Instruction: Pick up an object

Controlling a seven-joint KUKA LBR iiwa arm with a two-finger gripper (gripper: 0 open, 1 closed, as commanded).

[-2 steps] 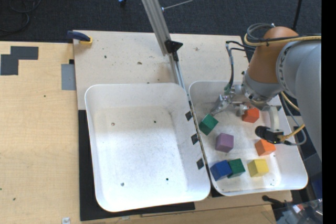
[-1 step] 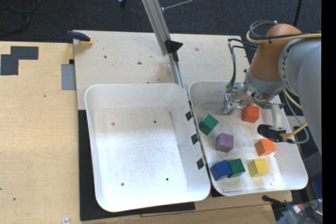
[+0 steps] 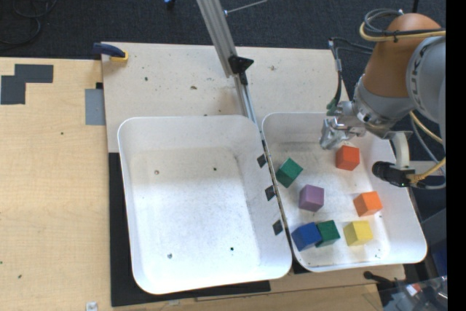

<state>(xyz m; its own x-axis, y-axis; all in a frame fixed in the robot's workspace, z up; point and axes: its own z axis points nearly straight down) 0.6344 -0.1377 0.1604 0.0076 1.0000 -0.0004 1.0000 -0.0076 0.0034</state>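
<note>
Hanging over the right bin (image 3: 408, 247), the gripper (image 3: 333, 133) sits just left of and above the red cube (image 3: 348, 157); whether it touches the cube, I cannot tell, and nothing shows between its parts. Lower in that bin lie a green cube (image 3: 289, 172), purple cube (image 3: 312, 197), orange cube (image 3: 368, 203), yellow cube (image 3: 357, 232), and a blue cube (image 3: 306, 236) touching a second, darker green one. The left bin (image 3: 145, 135) adjoins it.

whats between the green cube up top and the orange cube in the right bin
The purple cube lies roughly between the green cube and the orange cube, apart from both, in the camera view.
</note>
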